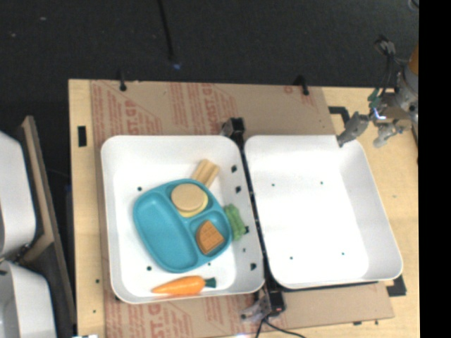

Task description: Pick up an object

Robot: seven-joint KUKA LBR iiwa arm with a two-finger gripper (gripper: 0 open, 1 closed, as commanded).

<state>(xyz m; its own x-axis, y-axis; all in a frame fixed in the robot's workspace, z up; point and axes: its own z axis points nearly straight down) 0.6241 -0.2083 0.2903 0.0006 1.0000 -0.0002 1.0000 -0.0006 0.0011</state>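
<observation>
In the left bin [121, 167] lies a blue divided plate [165, 234] holding a round tan disc [190, 198] and a brown ridged piece [210, 237]. A light wooden block [206, 170] leans at the plate's upper edge. At the plate's right side sits a small green piece [235, 222]. An orange carrot [183, 285] rests near the bin's front wall. My gripper [366, 133] hangs over the right bin's [317, 217] far right corner, open, with nothing between its fingers, well away from all the objects.
The two bins meet at a dark clamp strip [246, 203]. Both stand on a cardboard sheet [162, 108] over the wooden bench. A white box [14, 182] stands off the bench's left side.
</observation>
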